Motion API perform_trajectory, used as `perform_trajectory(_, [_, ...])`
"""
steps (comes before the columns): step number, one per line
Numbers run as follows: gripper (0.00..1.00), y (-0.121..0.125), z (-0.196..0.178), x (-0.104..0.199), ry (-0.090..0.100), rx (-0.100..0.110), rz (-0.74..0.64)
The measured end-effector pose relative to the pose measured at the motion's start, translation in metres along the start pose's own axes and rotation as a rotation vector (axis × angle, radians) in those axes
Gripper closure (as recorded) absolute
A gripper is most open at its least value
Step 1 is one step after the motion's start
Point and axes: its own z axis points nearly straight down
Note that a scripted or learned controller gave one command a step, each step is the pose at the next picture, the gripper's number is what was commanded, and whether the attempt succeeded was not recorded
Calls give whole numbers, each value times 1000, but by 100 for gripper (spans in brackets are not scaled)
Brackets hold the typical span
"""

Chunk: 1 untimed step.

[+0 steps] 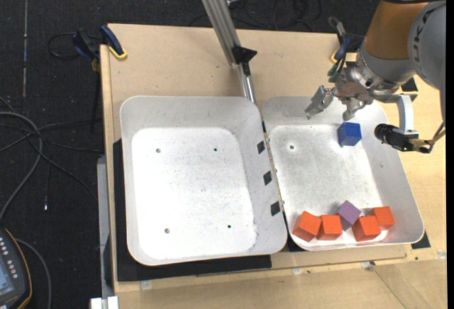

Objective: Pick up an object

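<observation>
The bench [177,59] fills the scene, a pale wooden top carrying two shallow white bins side by side. The left bin [135,159] sits toward the bench's left edge, its floor speckled and dotted with a few small holes. The right bin [397,180] butts against it along the middle seam, and that is where all the blocks are. In comes the arm [404,24] from the right, grey with its orange band, hanging over the right bin's far edge. The gripper [333,108] is spread wide, its two fingers [316,103] splayed apart with nothing between them, poised just above the far rim. Just beside it, near the far right corner of the right bin, lies the blue cube [349,134], apart from the fingers and flat on the bin floor. Down along the near edge of the right bin, four orange cubes [307,225] sit in a row, with a purple cube [349,212] tucked among them, touching its neighbours.
</observation>
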Motion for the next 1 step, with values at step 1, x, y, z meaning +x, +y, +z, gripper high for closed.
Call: perform_trajectory(1, [0, -1, -85, -53, -5, -12, 7])
